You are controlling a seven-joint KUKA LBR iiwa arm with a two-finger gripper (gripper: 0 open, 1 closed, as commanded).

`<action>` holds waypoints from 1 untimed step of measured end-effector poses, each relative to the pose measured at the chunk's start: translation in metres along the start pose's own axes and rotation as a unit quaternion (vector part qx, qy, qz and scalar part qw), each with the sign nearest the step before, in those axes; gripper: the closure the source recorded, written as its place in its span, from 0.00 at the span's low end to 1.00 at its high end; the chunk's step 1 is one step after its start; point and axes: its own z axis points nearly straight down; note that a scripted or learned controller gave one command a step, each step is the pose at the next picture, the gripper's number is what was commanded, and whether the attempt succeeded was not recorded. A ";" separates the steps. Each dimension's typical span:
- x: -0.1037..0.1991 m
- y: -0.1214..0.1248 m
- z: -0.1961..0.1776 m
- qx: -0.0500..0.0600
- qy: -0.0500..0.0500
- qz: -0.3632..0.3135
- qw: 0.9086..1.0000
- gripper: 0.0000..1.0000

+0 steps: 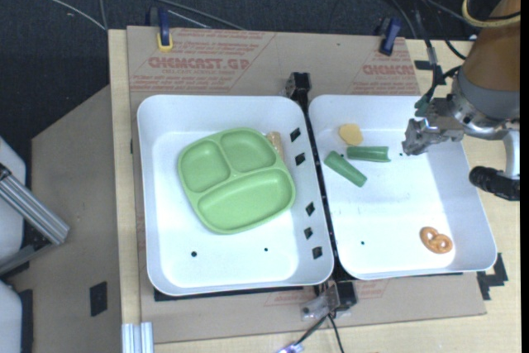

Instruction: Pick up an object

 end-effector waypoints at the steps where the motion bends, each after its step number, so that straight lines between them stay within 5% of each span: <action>1: 0.000 0.002 -0.054 0.000 0.000 0.000 1.000 1.00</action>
